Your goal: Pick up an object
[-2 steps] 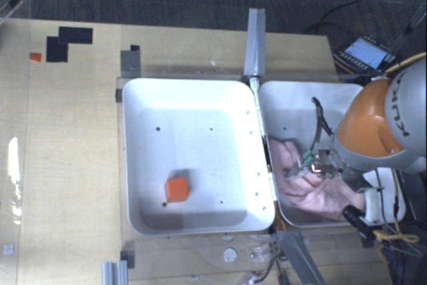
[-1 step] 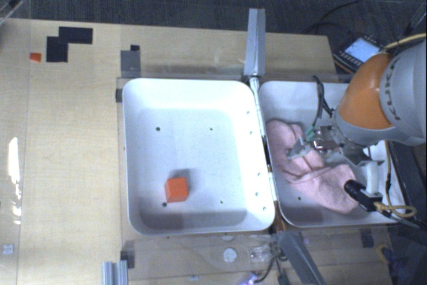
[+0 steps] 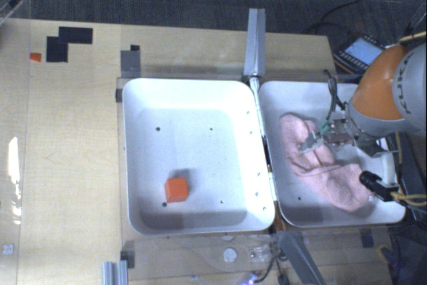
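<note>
I see the gripper point(image 3: 312, 142) low over the right bin point(image 3: 293, 93), its metal fingers point(image 3: 308, 145) down at the pink cloth point(image 3: 320, 167); they are small and blurred at this angle, and I cannot tell whether they are apart or closed, nor whether any cloth lies between them. The tips appear to touch the cloth's upper middle fold. The cloth lies crumpled across the centre and near half of that bin, stretching toward its right wall. The arm point(image 3: 383, 90), with its orange band, comes in over the bin's right side and covers part of that wall. A black part point(image 3: 375, 185) juts out by the cloth's lower right end. I note bare floor along the far wall and left wall of the right bin, giving room on those sides; the right side is crowded by the arm. In the left bin point(image 3: 140, 143), an orange block point(image 3: 177, 189) sits alone toward the near left corner, well apart from all walls and from the gripper. The two bins stand edge to edge, with a grey rail point(image 3: 255, 43) rising behind their shared edge.
</note>
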Robot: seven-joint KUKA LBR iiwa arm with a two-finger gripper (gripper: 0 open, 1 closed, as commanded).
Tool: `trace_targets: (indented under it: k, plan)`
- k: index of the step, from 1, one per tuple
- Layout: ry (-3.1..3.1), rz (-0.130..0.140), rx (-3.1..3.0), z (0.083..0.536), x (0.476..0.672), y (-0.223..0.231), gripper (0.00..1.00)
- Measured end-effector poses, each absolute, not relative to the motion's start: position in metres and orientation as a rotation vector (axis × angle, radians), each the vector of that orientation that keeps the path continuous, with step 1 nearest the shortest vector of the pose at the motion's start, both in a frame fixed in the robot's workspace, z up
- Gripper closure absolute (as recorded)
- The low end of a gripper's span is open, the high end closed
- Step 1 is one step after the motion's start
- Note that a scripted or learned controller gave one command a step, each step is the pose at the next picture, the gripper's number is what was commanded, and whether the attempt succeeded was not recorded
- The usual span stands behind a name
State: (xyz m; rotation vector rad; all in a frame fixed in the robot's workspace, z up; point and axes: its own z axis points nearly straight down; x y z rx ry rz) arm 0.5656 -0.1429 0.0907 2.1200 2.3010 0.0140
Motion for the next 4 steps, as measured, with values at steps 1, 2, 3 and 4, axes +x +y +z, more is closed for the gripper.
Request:
trace_targets:
  k: [1,2,3,4]
  plan:
    - [2.409,0.017,1.994,0.091,0.549,-0.085,0.00]
    - [2.403,0.027,1.985,0.105,0.553,-0.084,1.00]
    - [2.555,0.008,1.813,0.187,0.627,-0.055,1.00]
    - [2.555,0.014,1.798,0.199,0.629,-0.053,1.00]
